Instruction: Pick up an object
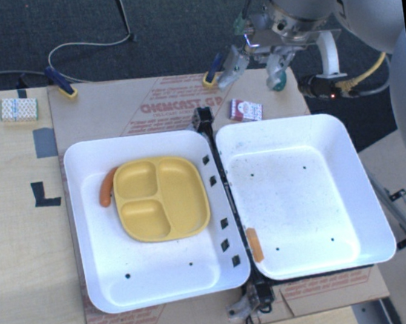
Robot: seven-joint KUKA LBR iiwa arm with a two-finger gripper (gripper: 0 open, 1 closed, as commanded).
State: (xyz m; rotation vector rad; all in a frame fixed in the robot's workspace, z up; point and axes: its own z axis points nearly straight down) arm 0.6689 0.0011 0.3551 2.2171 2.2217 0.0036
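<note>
I am holding my gripper (256,68) spread and unloaded; the yellow plate (162,198) is lying well below-left of it.

A yellow three-compartment plastic plate (162,198) and an orange sausage-shaped toy (105,189) lie in the white left bin (100,284); a second orange sausage-shaped piece (254,244) lies in the black-speckled white right bin (354,173).

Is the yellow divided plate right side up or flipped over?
Right side up: the yellow plate in the left bin shows its three hollow compartments facing the camera.
</note>
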